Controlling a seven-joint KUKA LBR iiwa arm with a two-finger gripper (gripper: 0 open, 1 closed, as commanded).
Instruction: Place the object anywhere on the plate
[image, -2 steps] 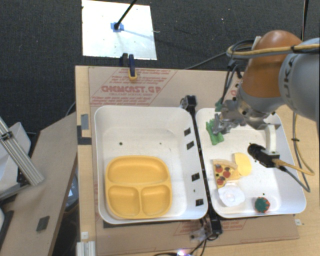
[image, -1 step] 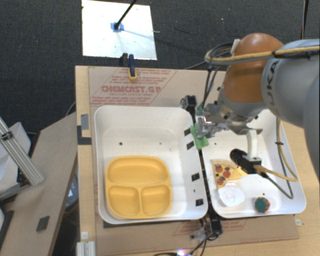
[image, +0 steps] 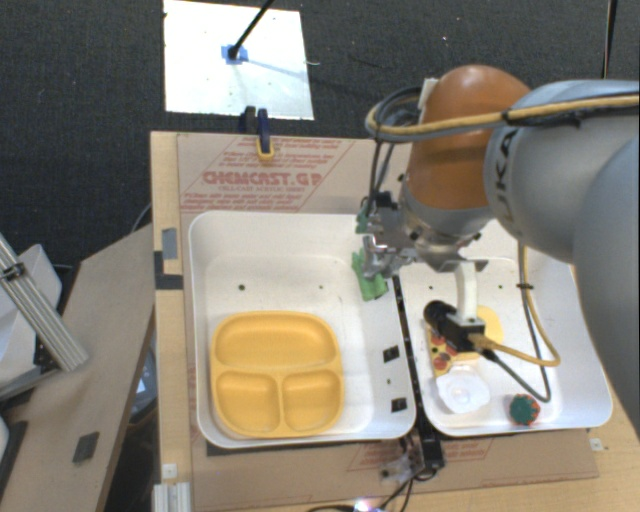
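Arm bent low over the bins' divider, end effector (image: 374, 268) pinching a green object (image: 372, 284) beside the yellow plate (image: 278, 372).

Dark carpeted floor (image: 80, 120); white sheet (image: 235, 60) laid on it; cardboard-covered worktop (image: 270, 170), printed red; grey side table (image: 100, 330) at left; aluminium rail (image: 40, 310).

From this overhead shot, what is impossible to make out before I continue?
- Pincer: the grey arm's wrist overlaps it, so its grip on the small green object is unclear.
- Right white bin: the arm covers its far part.
- Items there, under the arm, near the green ball: too small to identify.
- Yellow three-compartment plate: fully visible.
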